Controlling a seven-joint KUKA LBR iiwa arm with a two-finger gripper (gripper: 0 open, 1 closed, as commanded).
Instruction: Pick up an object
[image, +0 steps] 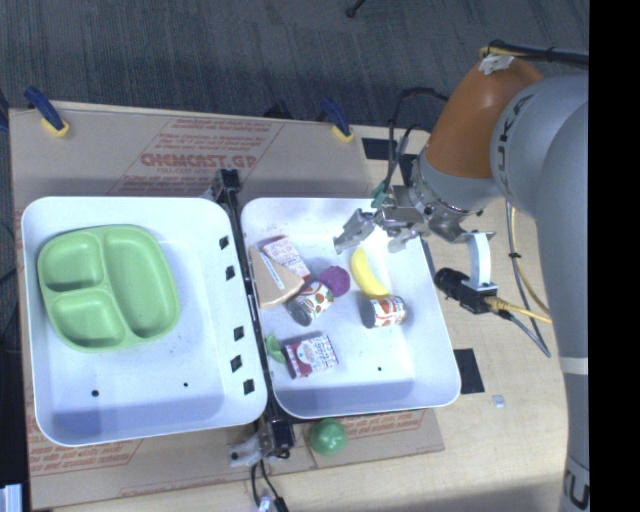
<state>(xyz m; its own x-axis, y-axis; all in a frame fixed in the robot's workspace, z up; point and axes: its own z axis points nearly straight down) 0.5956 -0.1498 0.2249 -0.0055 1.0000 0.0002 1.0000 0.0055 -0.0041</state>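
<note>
Banana: yellow, curved, lying in right bin.

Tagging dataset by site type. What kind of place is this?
Likely a lab bench for robot picking tests: two white bins on clamped cardboard, toy items like a banana and a green divided plate, and the arm's claw above the right bin.
</note>
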